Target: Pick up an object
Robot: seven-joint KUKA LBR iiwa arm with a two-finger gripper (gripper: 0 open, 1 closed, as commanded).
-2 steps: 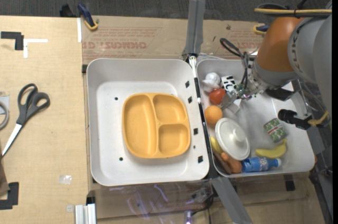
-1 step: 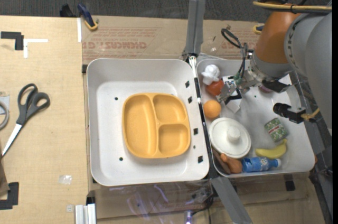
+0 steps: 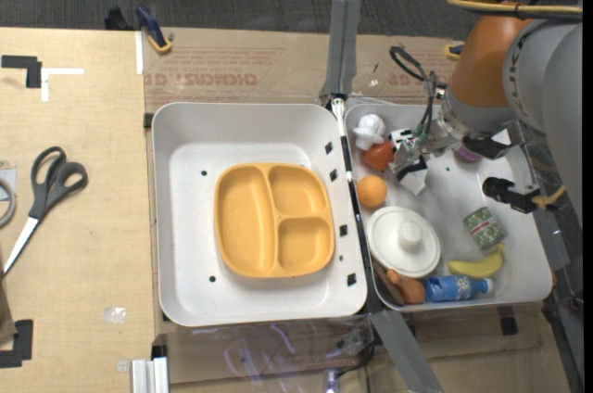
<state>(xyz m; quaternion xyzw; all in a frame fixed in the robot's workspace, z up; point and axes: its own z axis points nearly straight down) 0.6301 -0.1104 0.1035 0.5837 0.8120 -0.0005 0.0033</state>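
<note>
Gripper (image 3: 410, 161), finger state indiscernible, poised low in right bin (image 3: 533, 289); nearest candidate, red-orange object (image 3: 377, 157), lies just beside it toward the left bin (image 3: 167, 224).

I see black-handled scissors (image 3: 46, 187) lying on the wooden tabletop (image 3: 83, 289) at far left, well apart from a blue clip (image 3: 153, 30) near its back edge.

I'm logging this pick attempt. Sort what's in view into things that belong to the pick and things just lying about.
Belongs to the pick:
- grey arm's two-finger gripper
- right white bin
- round orange ball
- white domed lid
- yellow banana
- blue plastic bottle

Lying about:
- yellow divided plastic tray
- left white bin
- black-handled scissors
</note>
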